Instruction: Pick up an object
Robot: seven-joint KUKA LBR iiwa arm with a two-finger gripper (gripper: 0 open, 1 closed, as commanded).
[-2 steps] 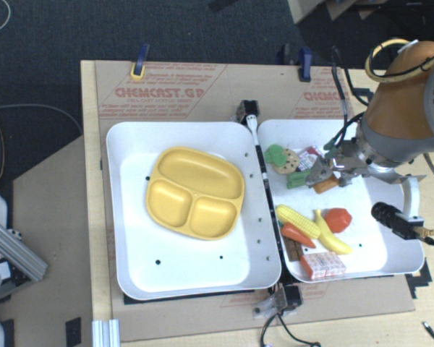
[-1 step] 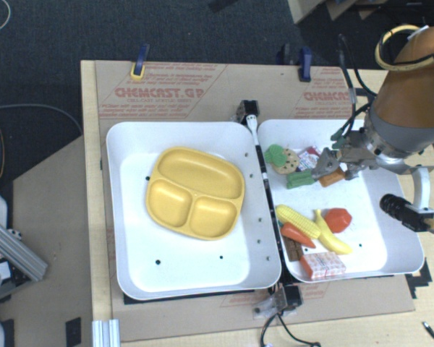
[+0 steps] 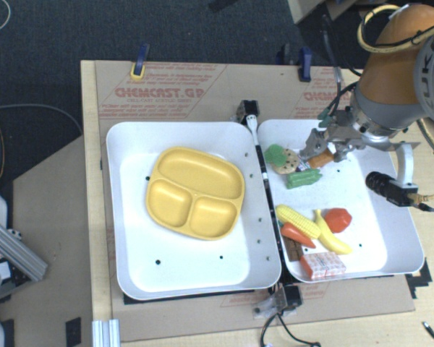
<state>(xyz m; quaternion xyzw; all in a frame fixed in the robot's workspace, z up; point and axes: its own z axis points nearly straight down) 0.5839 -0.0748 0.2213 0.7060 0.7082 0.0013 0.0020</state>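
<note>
My gripper (image 3: 320,149) hangs low over the far part of the right bin (image 3: 390,230), just right of a cluster of toy food. Under and beside it lie a green leafy piece (image 3: 276,154), a brown cookie (image 3: 288,165), a green pod (image 3: 303,178) and an orange-brown piece (image 3: 320,160) right at the fingertips. Nearer the front of that bin lie a corn cob (image 3: 297,218), a carrot (image 3: 298,233), a banana (image 3: 331,236), a red tomato (image 3: 337,219) and a pink-and-white box (image 3: 322,265).
The left bin (image 3: 130,194) holds a yellow divided plate (image 3: 194,192). A black divider with a clamp (image 3: 247,112) runs between the bins. A black cable fitting (image 3: 385,185) hangs from the arm over the right bin's right side.
</note>
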